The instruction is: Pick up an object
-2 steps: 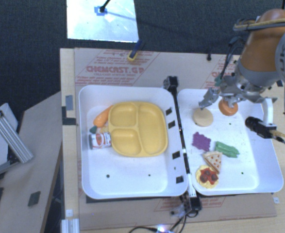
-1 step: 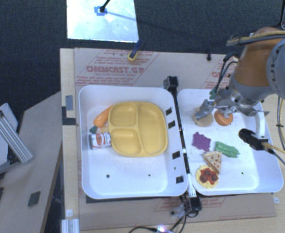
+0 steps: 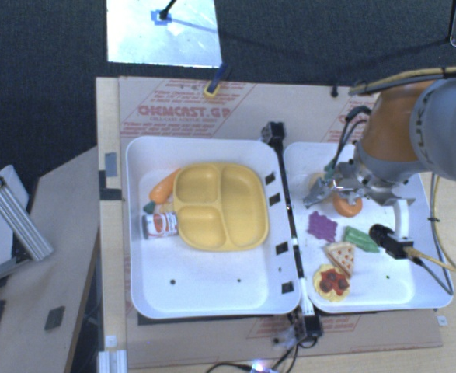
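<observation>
Camera view: the tool (image 3: 326,190) sits low in the right bin (image 3: 414,295), at about ten o'clock from that bin's centre, right beside a round orange piece (image 3: 347,206). Whether its metal ends stand apart or together cannot be told from this angle, and nothing can be seen caught between them, so by my reading the pick is not yet made. The likely target is that orange piece; it lies against the tool at the tool's four o'clock, on the bin floor.

Other candidates lie nearby in the same bin: a purple piece (image 3: 321,226) at six o'clock from the tool, a green piece (image 3: 361,238) further round toward five o'clock, a pizza slice (image 3: 341,256) below it, and a round red-topped piece (image 3: 332,282) near the bin's lower left corner.

The left bin (image 3: 204,298) holds a yellow divided plate (image 3: 215,206), with a carrot (image 3: 164,185) and a small can (image 3: 160,224) at its nine o'clock side.

The arm (image 3: 426,127) comes in from three o'clock, its orange band above the wrist, bent downward so the wrist leans over the right bin's upper half.

What remains, as I judge it: closing on a piece and lifting it clear.
</observation>
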